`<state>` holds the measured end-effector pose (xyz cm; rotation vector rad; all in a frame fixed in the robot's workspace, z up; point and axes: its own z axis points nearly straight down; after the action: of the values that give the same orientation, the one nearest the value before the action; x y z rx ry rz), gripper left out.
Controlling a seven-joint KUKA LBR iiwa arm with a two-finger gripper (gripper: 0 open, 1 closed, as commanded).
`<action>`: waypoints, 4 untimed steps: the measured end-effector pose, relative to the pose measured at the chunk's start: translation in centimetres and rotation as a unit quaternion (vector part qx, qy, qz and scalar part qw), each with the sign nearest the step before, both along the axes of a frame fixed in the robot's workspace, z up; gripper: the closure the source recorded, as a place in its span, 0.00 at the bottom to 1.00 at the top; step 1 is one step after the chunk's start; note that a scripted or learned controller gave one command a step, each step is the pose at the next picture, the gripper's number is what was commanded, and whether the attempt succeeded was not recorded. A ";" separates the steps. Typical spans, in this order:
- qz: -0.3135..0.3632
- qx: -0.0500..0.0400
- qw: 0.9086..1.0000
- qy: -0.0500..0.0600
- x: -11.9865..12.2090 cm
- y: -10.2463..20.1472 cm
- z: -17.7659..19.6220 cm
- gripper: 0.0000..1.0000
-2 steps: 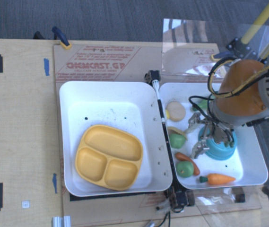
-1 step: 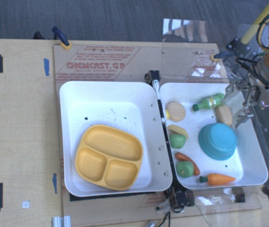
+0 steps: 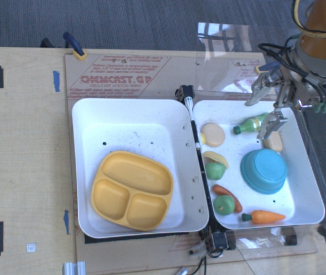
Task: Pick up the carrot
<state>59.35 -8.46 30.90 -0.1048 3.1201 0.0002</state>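
The carrot (image 3: pixel 264 216), orange with a small green top, lies flat at the front edge of the right bin (image 3: pixel 309 179), just in front of the blue bowl (image 3: pixel 264 169). My gripper (image 3: pixel 259 118) hangs above the back of that same bin, far from the carrot and beyond the bowl. Its two fingers are spread open with nothing between them. A green bottle (image 3: pixel 248 125) lies directly under them.
The right bin also holds a beige egg shape (image 3: pixel 212 134), a yellow slice (image 3: pixel 215 157), a green fruit (image 3: pixel 214 170), a red pepper (image 3: pixel 227 191), a green ball (image 3: pixel 224 205) and a tan piece (image 3: pixel 275 142). A yellow divided plate (image 3: pixel 132 189) sits in the left bin (image 3: pixel 94 125).
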 end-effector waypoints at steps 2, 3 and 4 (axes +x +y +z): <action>-0.169 0.002 0.986 0.011 -9.5 13.3 -11.3 0.00; -0.170 0.003 0.985 0.007 -1.2 18.7 -9.4 0.00; -0.039 0.005 0.999 -0.003 -4.9 24.1 -18.8 0.00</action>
<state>54.40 15.62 12.13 0.0168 3.1151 0.0154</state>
